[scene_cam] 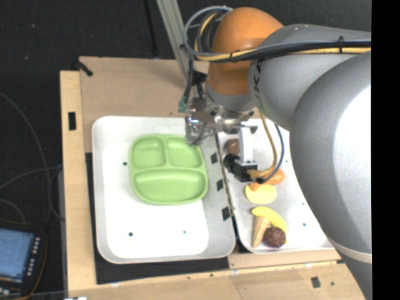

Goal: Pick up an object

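Observation:
A green divided plate (167, 169) lies in the left white bin (112, 230). My gripper (195, 132) hangs over the plate's far right corner, close to the wall between the two bins. In the right bin (306, 239) lie a yellow round piece (260, 194), an orange piece (275, 177), a yellow wedge (265, 218) with a tan cone (257, 233), and a dark brown ball (274, 236). A small brown thing (232, 146) sits just right of the gripper, under the wrist.
The big grey arm covers the right bin's far and right parts. The wooden bench (125, 86) shows behind the bins. A metal post (169, 17) rises at the back. A small screen (19, 252) sits at the lower left off the bench.

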Controlling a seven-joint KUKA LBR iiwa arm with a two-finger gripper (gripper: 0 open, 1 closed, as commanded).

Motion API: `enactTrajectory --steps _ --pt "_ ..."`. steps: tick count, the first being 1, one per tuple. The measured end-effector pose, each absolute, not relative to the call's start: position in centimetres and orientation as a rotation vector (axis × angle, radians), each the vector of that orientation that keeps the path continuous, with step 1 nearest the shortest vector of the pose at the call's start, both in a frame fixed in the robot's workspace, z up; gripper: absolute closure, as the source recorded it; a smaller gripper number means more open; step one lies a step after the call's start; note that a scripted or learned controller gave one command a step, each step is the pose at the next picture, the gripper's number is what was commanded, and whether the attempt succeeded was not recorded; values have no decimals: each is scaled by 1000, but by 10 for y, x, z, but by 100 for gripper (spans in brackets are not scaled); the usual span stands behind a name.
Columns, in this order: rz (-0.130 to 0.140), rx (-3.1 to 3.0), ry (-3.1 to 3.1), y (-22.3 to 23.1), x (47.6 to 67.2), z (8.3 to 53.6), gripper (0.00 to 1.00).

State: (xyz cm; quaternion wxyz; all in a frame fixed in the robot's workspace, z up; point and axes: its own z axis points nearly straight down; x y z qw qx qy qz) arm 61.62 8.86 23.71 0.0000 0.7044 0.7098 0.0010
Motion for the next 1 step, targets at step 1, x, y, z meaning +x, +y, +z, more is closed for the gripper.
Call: enactTrajectory --steps 1 --pt "-3 2216 2225 85 615 237 0"
